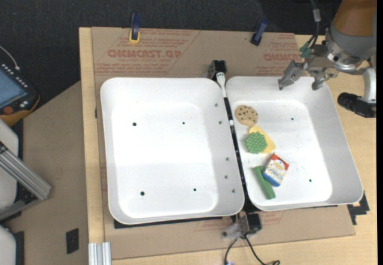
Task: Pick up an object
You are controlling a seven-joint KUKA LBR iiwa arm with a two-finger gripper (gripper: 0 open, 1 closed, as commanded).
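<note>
The right bin point(335, 138) holds several small items near its left side. A round brown cookie point(246, 115) lies farthest back. In front of it a green bumpy piece point(257, 143) rests on a yellow wedge point(266, 139). A small red, white and blue carton point(276, 170) lies beside a green stick point(264, 182). My gripper point(303, 78) hangs over the back edge of the right bin, open, with nothing between its fingers. It is well behind and to the right of the items.
The left bin point(119, 156) sits beside the right one, with a black hinge strip point(230, 132) between them. Both rest on a cardboard sheet point(179, 48) held by a yellow clamp point(134, 29) and a blue clamp point(259, 30).
</note>
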